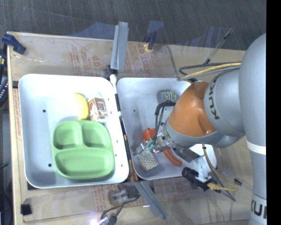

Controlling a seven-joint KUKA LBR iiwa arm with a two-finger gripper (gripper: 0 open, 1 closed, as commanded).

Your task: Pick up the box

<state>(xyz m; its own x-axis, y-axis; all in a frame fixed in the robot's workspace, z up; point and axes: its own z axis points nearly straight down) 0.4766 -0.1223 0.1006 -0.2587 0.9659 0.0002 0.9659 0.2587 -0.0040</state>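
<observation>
1. The arm [253, 102] comes in from the right of the camera view — a broad grey column fills that side from top to bottom.
2. Its last grey link bends leftward and ends in the orange band [192, 114], which bulges toward the camera.
3. Below the band the wrist narrows and points down and to the left.
4. The gripper [147, 146] sits at the lower-left end of the wrist — low, and angled leftward.
5. Black cables [160, 111] loop along the left of the band, and a yellow-and-black line [210, 69] runs above it.
</observation>
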